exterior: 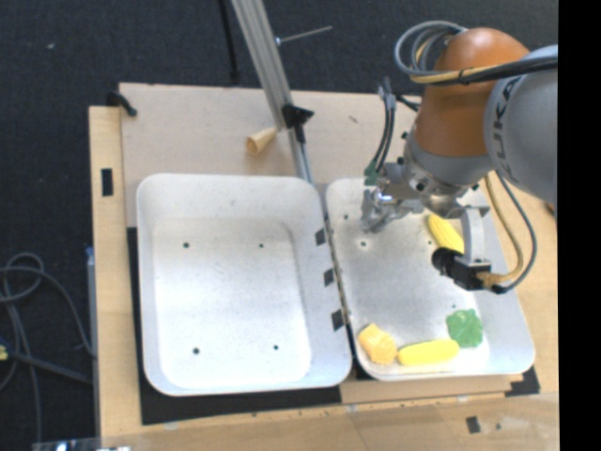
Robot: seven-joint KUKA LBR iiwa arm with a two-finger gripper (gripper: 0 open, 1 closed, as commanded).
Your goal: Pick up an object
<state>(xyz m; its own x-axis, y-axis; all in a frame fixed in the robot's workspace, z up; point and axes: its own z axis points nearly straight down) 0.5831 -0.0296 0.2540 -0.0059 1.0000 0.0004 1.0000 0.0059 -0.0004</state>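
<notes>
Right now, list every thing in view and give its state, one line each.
tool: low over the far left corner of the right bin, nothing seen in it
right bin: holds four items
yellow block: lying at the near edge
yellow oblong piece: lying beside the block
green piece: lying near the near right corner
yellow piece by the arm: lying, partly hidden
left bin: upright, flat on the bench
</notes>
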